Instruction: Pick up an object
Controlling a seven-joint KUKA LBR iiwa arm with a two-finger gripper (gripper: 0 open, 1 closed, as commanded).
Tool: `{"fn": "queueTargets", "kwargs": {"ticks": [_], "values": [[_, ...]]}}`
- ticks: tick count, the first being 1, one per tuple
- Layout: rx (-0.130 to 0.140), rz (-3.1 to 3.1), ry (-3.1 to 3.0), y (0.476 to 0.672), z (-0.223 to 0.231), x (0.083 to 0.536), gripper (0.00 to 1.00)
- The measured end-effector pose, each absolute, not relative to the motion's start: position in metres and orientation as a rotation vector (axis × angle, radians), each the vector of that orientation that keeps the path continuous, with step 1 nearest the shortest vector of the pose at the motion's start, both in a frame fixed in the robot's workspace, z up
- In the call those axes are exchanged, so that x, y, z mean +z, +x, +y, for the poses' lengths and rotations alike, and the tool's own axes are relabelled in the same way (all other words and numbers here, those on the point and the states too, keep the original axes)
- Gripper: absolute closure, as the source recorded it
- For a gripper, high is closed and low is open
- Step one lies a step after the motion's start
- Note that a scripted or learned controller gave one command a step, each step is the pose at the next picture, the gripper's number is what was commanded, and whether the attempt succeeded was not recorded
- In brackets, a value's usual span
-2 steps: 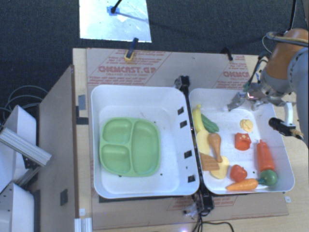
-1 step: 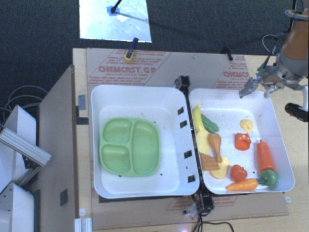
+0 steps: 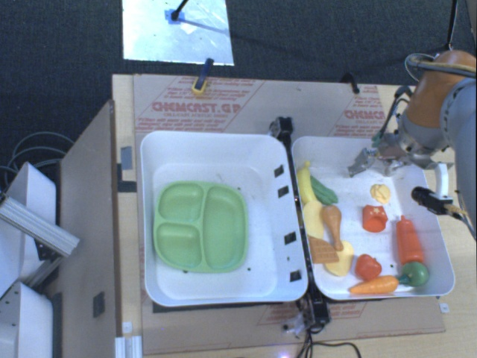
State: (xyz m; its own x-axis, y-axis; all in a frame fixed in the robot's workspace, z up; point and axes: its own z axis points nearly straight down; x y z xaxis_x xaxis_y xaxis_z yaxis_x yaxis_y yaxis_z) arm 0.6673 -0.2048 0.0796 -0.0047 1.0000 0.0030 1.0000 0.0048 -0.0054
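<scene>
The gripper (image 3: 370, 162) hovers over the right bin (image 3: 339, 149); a small yellow toy (image 3: 381, 193) lies just below it. I cannot tell its state.

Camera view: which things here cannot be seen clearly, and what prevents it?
- Gripper: small and dark over the right bin, so open or shut cannot be told.
- Arm: cut off by the right edge.
- Yellow slice: partly covered by the drumstick.
- Small yellow piece: too small to identify.
- Green ball: partly behind the orange bottle.
</scene>
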Motion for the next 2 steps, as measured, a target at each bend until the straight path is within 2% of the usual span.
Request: {"fn": "queueTargets", "kwargs": {"ticks": [1,2], "values": [[0.005,-2.214,-2.222,0.559,-0.208,0.093,0.00],[-0.006,-2.233,-2.218,0.620,-0.201,0.085,0.00]]}}
